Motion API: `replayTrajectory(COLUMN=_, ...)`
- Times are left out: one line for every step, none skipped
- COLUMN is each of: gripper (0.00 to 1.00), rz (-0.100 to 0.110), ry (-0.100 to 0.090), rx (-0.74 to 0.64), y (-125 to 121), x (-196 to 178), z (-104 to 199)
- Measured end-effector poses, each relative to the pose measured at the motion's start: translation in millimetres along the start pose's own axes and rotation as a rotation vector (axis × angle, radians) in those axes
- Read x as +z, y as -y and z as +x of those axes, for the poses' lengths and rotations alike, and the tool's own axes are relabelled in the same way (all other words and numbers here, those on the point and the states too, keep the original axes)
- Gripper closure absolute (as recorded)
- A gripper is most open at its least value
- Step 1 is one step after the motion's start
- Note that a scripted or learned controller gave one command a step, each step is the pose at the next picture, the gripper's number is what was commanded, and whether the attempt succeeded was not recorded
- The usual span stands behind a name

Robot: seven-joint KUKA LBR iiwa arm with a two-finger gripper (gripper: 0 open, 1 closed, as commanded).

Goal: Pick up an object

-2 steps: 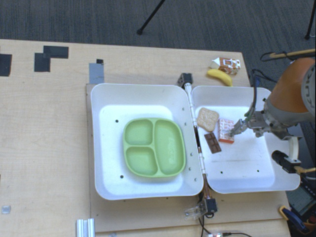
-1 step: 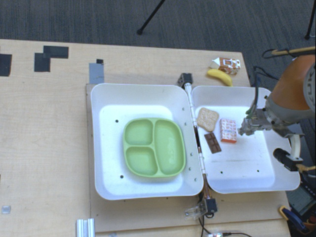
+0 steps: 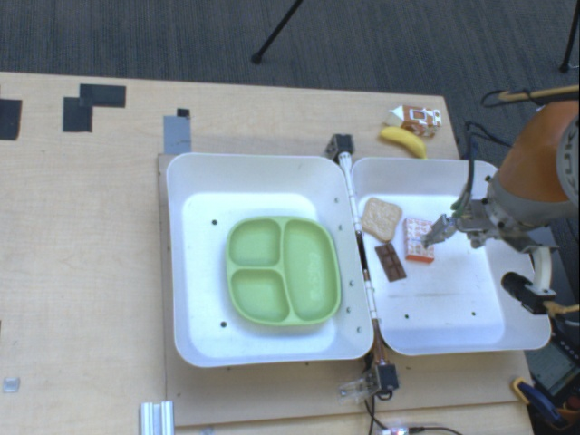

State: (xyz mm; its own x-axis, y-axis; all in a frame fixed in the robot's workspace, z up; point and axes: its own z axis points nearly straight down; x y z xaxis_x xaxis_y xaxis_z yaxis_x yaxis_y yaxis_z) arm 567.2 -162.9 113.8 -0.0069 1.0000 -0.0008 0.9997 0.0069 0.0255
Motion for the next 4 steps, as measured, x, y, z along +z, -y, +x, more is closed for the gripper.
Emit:
replayTrajectory(gripper=0.00, rz=0.019, ry=0.000, rx=0.006, y=78.3, x=25.3, z=34.8)
replayTrajectory(gripper=1.00, rz=0.013, ry=0.001, rx=0.005, y=75.6, x=14.0, z=34.8)
replayTrajectory(gripper=0.00, rz=0.013, ry=0.001, rx=0.005, y=75.7, x=14.1, z=34.8)
replayTrajectory(gripper=1.00, rz=0.010, ry=0.001, rx=0.004, y=73.9, x=3.6, z=35.2)
